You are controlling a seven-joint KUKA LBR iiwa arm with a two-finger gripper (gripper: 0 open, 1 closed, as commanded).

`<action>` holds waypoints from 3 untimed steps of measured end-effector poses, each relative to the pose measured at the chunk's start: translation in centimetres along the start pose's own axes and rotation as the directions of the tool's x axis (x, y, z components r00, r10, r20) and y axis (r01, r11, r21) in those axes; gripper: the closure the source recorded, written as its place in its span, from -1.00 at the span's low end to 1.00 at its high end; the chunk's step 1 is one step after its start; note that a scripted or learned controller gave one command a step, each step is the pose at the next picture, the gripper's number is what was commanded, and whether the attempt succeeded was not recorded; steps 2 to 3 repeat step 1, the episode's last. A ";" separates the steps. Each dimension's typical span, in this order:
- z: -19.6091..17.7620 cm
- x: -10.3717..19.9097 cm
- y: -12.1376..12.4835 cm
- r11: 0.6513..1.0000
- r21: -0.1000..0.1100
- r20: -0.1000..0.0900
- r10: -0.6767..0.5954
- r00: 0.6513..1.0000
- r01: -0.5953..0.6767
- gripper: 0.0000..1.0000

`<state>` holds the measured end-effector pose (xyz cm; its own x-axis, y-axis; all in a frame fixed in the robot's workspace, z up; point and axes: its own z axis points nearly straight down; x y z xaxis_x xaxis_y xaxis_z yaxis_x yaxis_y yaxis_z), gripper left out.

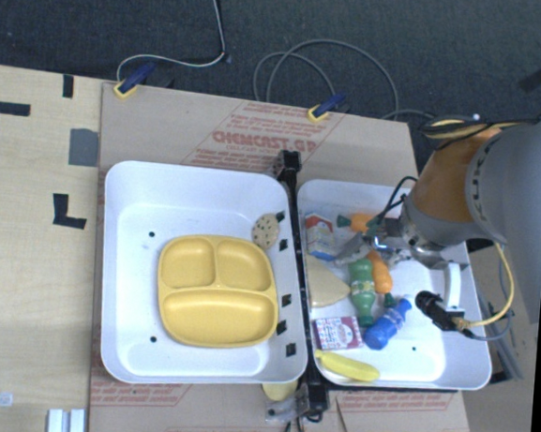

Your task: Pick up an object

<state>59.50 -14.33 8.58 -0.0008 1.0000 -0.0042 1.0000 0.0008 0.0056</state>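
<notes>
camera view: two shallow white bins sit side by side on a brown cardboard sheet (249, 133) laid over the worktop (22, 264). red print runs across the cardboard at the upper middle of the frame; it is too faint and skewed to read for certain.

the left bin (125, 207), in the middle of the frame, holds a yellow divided plate (217, 288) with three compartments, and a small speckled cookie (267, 227) lies just beside the plate's upper right corner, near the bin wall.

the right bin (460, 363) holds a cluster of small things: a green bottle with an orange top (364, 286), a blue bottle (385, 326) just to its lower right, a yellow banana (348, 366) along the bin's lower edge, a small red-and-white packet (336, 333) whose label is too small to read, and a pale yellow wedge (328, 288) to the left of the green bottle.

the arm comes in from the right of the frame, and the gripper (374, 240) is down among the things at the upper part of the right bin, just above the green bottle. whether the fingers are released or clenched cannot be told here.
</notes>
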 end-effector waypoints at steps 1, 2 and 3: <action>-0.8 -0.2 0.1 1.000 0.002 0.001 0.001 1.000 -0.001 1.00; -0.8 -0.2 0.1 1.000 0.002 0.001 0.001 1.000 -0.001 1.00; -0.8 -0.2 0.1 1.000 0.002 0.001 0.001 1.000 -0.001 1.00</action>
